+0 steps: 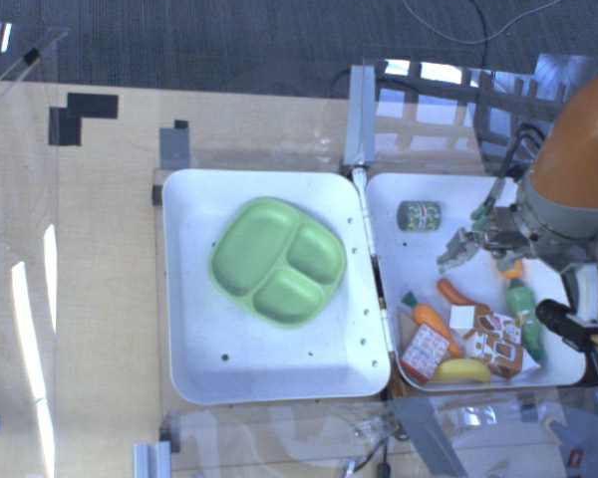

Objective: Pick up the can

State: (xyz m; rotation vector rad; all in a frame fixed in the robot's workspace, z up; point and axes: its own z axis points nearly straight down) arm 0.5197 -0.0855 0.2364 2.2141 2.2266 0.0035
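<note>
1. The fingers (456, 254) hang over the right bin (399, 361), spread apart with nothing between them;
2. The can (419, 215) lies on its side up and left of the fingers (near, not touching);
3. A carrot (454, 293) lies just below the fingers; the green tray (277, 260) sits far left.

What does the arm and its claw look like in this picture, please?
The arm shows a rounded orange band above a grey wrist section. The claw is grey metal with slim fingers, with dark cables looped behind the wrist and a small green patch near its base.
</note>
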